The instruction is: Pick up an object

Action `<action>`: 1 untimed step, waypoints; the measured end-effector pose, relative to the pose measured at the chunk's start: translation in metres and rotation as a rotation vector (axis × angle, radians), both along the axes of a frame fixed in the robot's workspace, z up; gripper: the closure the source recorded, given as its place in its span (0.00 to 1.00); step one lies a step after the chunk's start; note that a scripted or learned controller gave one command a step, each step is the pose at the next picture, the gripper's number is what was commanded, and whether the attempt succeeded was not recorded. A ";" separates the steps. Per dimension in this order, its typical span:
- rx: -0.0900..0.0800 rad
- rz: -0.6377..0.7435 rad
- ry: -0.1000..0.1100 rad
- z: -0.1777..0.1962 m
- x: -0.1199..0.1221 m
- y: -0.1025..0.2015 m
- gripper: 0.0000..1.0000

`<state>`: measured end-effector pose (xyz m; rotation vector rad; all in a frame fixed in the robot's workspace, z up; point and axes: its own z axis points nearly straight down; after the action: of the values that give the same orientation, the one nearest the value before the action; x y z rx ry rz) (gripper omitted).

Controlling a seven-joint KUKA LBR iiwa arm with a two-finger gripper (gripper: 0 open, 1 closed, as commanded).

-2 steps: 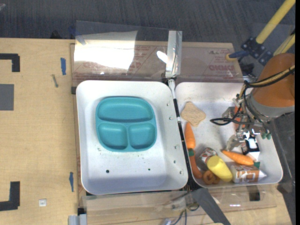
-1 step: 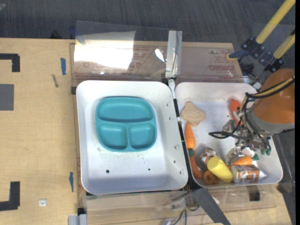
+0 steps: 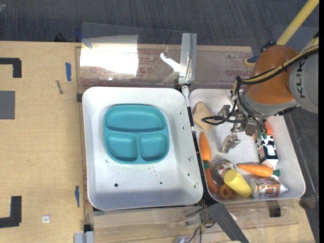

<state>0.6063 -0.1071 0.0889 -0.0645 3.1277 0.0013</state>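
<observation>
Toy carrot (image 3: 255, 169) lies among crowded play food at the near end of the right bin (image 3: 296, 158), a second carrot (image 3: 204, 146) along its left wall. The gripper (image 3: 231, 143) hangs over the bin's middle, fingers' state impossible to tell. A teal divided plate (image 3: 135, 132) sits in the left bin (image 3: 96, 151) on the pale wooden tabletop (image 3: 35, 135).

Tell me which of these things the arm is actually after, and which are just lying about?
Part of the job:
pincer
right bin
carrots
yellow toy
can

Just lying about:
left bin
teal divided plate
clear plastic sheet
</observation>
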 end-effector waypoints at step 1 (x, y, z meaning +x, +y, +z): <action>-0.002 -0.010 0.004 0.001 -0.070 0.010 0.00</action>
<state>0.5362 -0.0976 0.0896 -0.0495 3.1315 -0.0017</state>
